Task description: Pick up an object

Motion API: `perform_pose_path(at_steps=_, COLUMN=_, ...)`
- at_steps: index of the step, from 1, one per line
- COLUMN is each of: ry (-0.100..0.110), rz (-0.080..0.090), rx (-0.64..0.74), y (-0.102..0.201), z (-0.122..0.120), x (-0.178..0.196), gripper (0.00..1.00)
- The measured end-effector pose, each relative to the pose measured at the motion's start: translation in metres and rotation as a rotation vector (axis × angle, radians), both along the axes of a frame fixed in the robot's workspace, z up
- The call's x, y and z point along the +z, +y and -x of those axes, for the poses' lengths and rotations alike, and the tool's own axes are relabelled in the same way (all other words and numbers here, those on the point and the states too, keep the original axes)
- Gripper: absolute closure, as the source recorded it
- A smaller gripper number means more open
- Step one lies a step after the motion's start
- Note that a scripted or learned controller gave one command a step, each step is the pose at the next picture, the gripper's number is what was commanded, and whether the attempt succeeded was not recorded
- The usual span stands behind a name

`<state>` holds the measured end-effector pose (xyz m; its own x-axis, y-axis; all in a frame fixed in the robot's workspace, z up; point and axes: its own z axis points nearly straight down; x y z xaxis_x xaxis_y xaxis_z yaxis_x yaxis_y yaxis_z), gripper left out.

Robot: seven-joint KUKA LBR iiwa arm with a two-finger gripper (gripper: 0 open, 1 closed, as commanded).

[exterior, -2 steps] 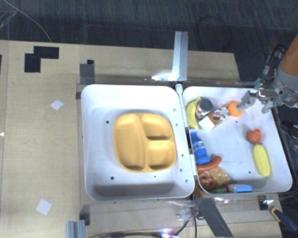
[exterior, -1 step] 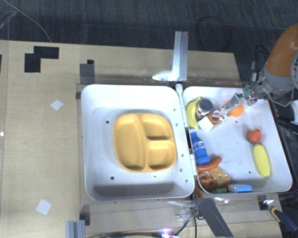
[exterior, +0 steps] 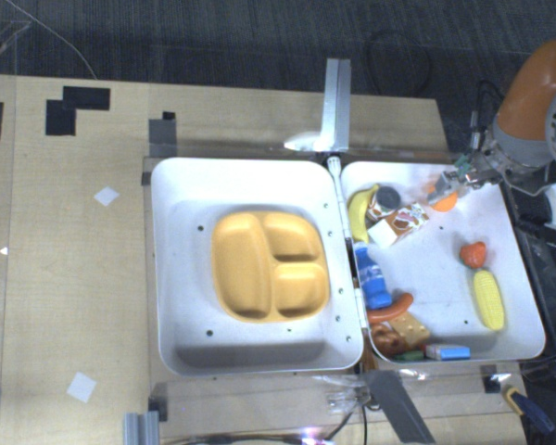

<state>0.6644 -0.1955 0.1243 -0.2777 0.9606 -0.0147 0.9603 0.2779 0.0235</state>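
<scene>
Gripper (exterior: 461, 176): at 1 o'clock over right bin (exterior: 519, 276), grip state unclear.
Carrot (exterior: 442, 198): just below, likely the target.

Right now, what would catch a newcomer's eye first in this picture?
Probably the yellow divided tray, lying alone in the left bin. Next, the clutter in the right bin: a banana at its upper left, a corn cob at right. The arm's orange band looms over that bin's upper right corner.
</scene>
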Motion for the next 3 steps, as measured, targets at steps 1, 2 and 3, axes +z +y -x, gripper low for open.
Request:
perform_pose_path(at_steps=1, ry=0.015, rz=-0.013, rx=-0.388, y=0.014, z=-0.007, x=0.033, gripper=1.0)
perform_pose_path(at_steps=2, ry=0.011, rz=-0.013, rx=-0.424, y=0.022, z=0.06, x=0.105, gripper=1.0)
perform_pose_path(at_steps=3, ry=0.021, rz=-0.009, rx=-0.164, y=0.008, z=0.077, x=0.087, gripper=1.0)
